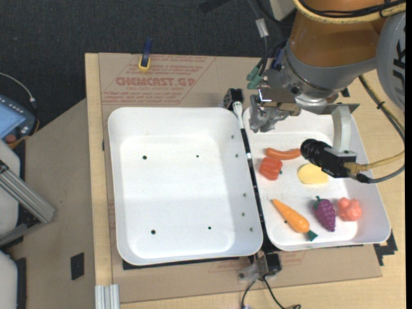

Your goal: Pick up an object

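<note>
My gripper (263, 119) hangs over the far left corner of the right bin (370, 227), close to the wall between the two bins. Just in front of it lies a long orange-red chilli (283, 152), and a small red pepper (270, 168) sits next to that. A yellow lemon (313, 175) lies mid-bin. Nearer the front are a carrot (291, 216), a purple bunch of grapes (325, 214) and a pink fruit (349, 209). I see nothing held in the gripper.
The left bin (174, 179) stands beside the right one on a cardboard sheet (154, 79). A blue and yellow clamp (146, 55) sits at the cardboard's far edge. The orange-banded arm (335, 24) looms over the right bin's far side.
</note>
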Motion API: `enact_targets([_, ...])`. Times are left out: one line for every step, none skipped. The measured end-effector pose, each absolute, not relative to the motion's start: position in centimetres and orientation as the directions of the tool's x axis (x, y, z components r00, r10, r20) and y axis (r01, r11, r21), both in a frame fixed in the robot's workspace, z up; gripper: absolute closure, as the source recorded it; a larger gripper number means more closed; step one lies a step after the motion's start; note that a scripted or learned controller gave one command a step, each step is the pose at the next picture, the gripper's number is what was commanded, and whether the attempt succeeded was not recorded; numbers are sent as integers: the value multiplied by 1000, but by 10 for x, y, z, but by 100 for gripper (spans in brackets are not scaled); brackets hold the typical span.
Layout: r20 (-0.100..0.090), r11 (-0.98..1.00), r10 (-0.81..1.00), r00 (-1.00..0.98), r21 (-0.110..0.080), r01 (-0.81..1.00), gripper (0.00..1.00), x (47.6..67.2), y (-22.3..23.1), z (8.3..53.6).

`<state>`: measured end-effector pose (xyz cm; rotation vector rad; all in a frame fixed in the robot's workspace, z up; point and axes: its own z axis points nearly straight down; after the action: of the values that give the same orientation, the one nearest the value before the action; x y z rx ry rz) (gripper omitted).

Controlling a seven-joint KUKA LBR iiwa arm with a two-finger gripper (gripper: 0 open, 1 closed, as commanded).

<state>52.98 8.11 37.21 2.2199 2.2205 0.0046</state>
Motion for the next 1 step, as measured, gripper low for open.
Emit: enact_targets([1, 1, 1000, -1, 4, 1000, 100, 487, 77, 405])
